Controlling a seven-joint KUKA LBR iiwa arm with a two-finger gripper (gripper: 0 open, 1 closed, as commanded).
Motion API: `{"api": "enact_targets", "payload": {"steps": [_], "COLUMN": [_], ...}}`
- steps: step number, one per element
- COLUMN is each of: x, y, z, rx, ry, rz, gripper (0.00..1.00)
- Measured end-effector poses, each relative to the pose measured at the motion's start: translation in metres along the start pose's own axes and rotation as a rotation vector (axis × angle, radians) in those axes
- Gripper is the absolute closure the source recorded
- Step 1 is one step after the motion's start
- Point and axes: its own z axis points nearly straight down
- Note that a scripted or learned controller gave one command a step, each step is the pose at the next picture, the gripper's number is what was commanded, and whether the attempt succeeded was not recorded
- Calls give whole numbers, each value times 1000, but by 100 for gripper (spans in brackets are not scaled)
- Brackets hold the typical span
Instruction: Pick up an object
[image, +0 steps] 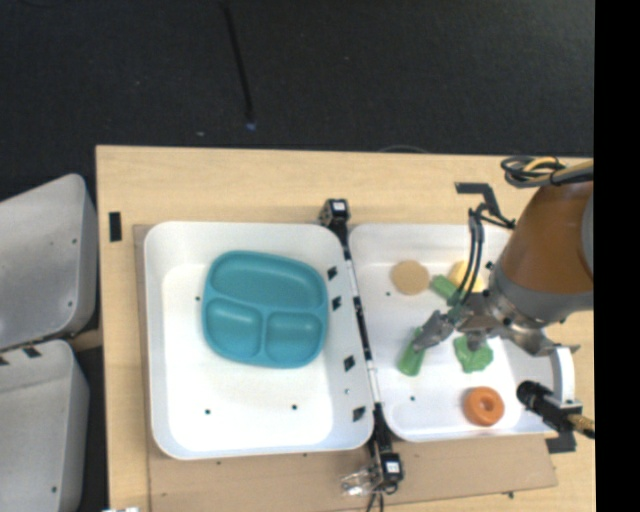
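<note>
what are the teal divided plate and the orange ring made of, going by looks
The teal divided plate looks like moulded plastic: uniform colour, rounded edges, smooth compartments with a soft, slightly matte sheen. The orange ring looks like plastic or rubber toy food, perhaps a doughnut: even saturated colour and a dull surface; at this size the picture leaves that open.

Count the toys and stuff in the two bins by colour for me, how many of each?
Teal: 1, the divided plate
Green: 3, pieces
Tan: 1, round disc
Orange: 1, ring
Yellow: 1, piece partly hidden behind the arm
Total: 7
</note>
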Motion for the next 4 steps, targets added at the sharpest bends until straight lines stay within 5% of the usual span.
{"api": "enact_targets", "payload": {"steps": [2,3,4], "x": [-2,-3,-4], "y": [8,10,15], "z": [93,80,37], "rx": [1,-5,-7], "ry": [0,1,-1], "rz": [3,12,0], "gripper": [0,100,100]}}
